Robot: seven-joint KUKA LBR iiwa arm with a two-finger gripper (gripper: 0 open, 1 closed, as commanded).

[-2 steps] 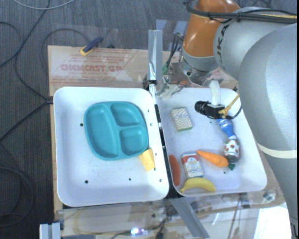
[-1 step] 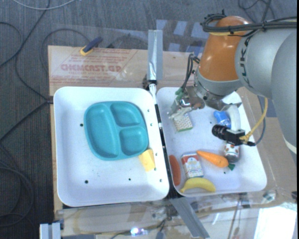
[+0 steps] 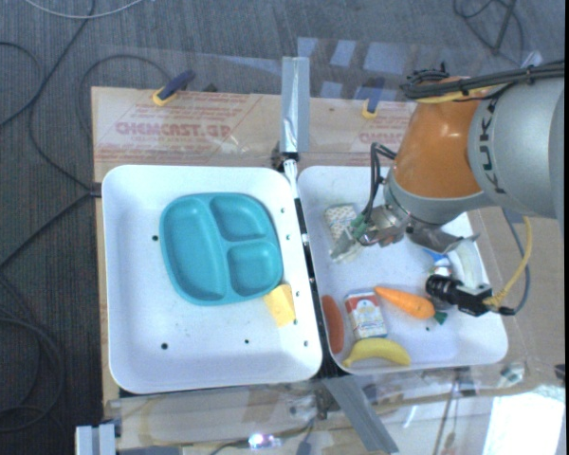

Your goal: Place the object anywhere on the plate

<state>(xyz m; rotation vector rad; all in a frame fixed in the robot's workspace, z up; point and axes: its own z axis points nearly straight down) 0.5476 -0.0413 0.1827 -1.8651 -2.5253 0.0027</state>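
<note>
Overhead, the arm's jaws [image 3: 353, 239] hang low in the right bin [image 3: 474, 349] beside a pale speckled object [image 3: 339, 220]; whether they are released or clenched cannot be told. Nearby, the teal plate [image 3: 218, 246] sits in the left bin [image 3: 133, 282], with a yellow wedge [image 3: 281, 303] just off its corner.

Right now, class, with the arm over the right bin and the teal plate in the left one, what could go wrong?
1. The gripper sits by the speckled white item, with its fingers hard to make out; a grasp there may miss.
2. The carrot, banana, hot dog and small carton lie crowded together; picking one may knock another.
3. A yellow wedge lies beside the divided teal plate, off target.
</note>
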